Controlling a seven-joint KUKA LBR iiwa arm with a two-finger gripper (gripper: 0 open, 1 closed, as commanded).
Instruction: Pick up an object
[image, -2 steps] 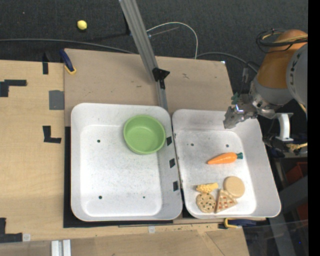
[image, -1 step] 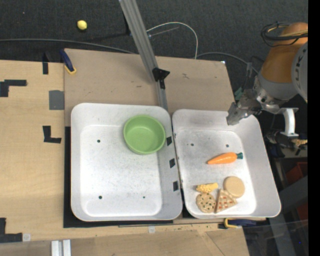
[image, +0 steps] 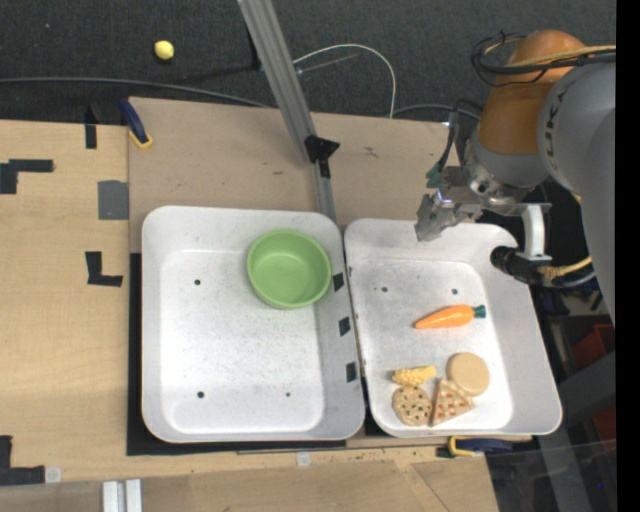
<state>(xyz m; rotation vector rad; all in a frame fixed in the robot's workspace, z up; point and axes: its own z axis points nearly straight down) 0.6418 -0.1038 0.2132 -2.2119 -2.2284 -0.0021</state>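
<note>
Your arm is cut off at the right edge, so you see little beyond the orange band and wrist. The pincer (image: 432, 225) hangs over the far rim of the right bin (image: 520, 400); its tips blur into one dark shape, so you cannot tell how wide it stands. Nothing shows in its grasp. The carrot (image: 445, 318) lies mid-bin, well apart from it, with small food pieces (image: 430, 395) nearer you.

Grey rounded arm (image: 590, 120) with orange band (image: 525, 100), looped black cables at twelve o'clock, small dark metallic pincer (image: 432, 225).
</note>
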